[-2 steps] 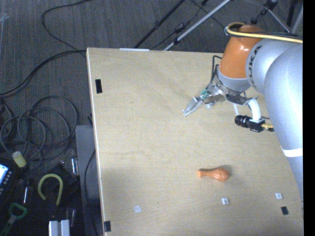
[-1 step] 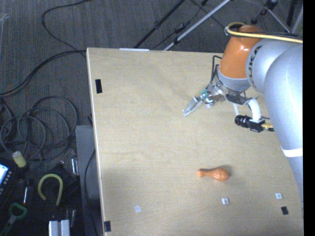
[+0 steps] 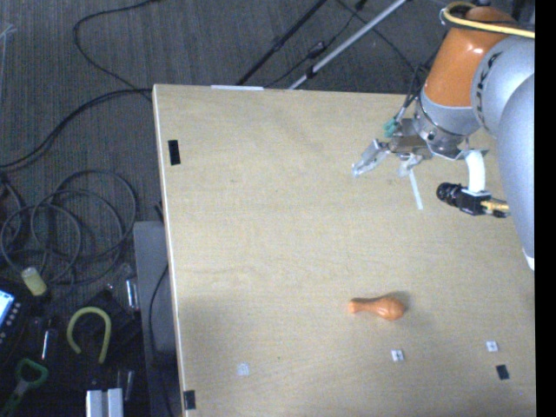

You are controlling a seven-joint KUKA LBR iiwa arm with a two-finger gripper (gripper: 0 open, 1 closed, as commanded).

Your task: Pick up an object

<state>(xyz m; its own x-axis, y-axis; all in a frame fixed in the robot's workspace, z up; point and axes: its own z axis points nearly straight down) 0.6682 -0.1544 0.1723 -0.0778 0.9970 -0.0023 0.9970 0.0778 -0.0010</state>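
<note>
Orange and pear-shaped, one small object (image 3: 379, 307) lies on the pale wooden desk (image 3: 261, 233) near its front edge. Farther back, well apart from it, one gripper (image 3: 388, 169) hangs above the desk, fingers spread open with nothing between them.

The only thing up for grabs is a small orange object (image 3: 379, 307), kinda pear- or gourd-shaped with a fat rounded end on the right and a skinny neck pointing left, lying flat on its side on the tan surface toward the lower right.
</note>
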